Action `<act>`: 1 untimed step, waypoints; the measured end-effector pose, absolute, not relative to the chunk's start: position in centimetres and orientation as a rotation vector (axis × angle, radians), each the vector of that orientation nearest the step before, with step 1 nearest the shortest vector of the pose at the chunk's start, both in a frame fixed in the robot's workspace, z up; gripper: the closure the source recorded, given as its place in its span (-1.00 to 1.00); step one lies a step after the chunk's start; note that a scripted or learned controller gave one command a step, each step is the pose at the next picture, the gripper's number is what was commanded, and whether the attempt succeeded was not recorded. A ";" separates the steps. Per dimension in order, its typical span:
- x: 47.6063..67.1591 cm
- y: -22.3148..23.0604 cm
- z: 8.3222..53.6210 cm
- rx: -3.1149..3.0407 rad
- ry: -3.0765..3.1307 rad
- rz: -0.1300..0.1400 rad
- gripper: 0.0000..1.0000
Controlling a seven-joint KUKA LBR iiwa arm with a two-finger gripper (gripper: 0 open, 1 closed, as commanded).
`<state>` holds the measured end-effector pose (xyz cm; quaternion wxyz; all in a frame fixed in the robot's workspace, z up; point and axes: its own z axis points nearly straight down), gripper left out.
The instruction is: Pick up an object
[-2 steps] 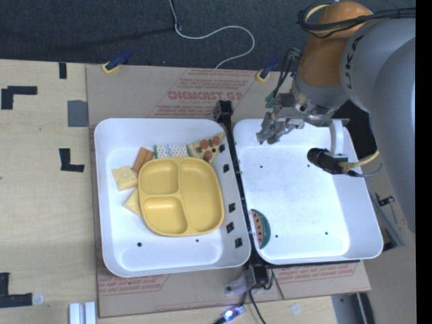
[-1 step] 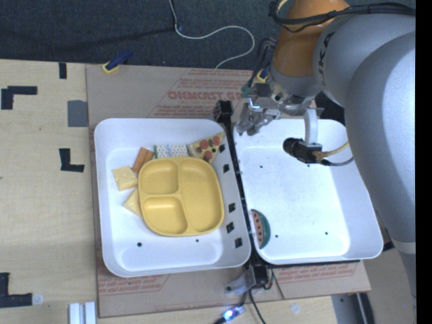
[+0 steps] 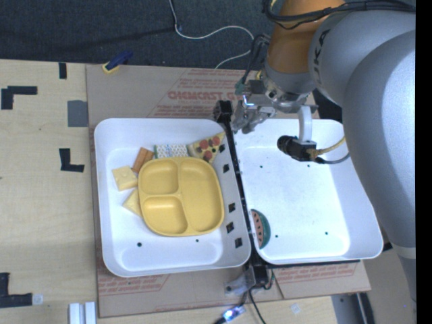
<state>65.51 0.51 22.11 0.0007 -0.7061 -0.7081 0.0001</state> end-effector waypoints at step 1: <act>66.9 1.0 21.5 -2.220 -2.223 0.002 1.00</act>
